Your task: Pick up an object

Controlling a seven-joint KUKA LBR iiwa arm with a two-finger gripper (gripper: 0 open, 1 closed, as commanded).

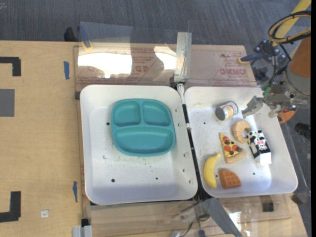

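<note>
Bench: light wood surface, carrying two shallow white bins side by side.
Left bin: holds a teal divided plate near its centre; the plate's long axis runs 9 to 3 o'clock, with two small compartments toward 12 and one wide compartment toward 6.
Right bin: holds all the loose items, grouped in its middle.
Can: small silver can lying on its side toward 11 o'clock of the bin, round end facing roughly 9 o'clock.
Banana: toward 7 o'clock of the bin; long axis runs roughly 12 to 6, curved, upper tip leaning toward 1 o'clock.
Pizza slice: near bin centre; long axis runs about 11 to 5, narrow tip pointing to 11 o'clock, crust at the lower end.
Waffle: orange-brown piece at 6 o'clock, just beside the banana's lower end.
Doughnut: tan ring, just at 1 o'clock from the pizza slice.
Black-and-white item: long axis runs about 11 to 5, touching or just beside the doughnut; exact type cannot be told.
Arm: enters from 3 o'clock, orange band visible, wrist angled down toward the bin's upper right edge.
Gripper: hangs at 2 o'clock of the right bin, above the doughnut and apart from it.
Jaws: spread apart, nothing between them.
</note>
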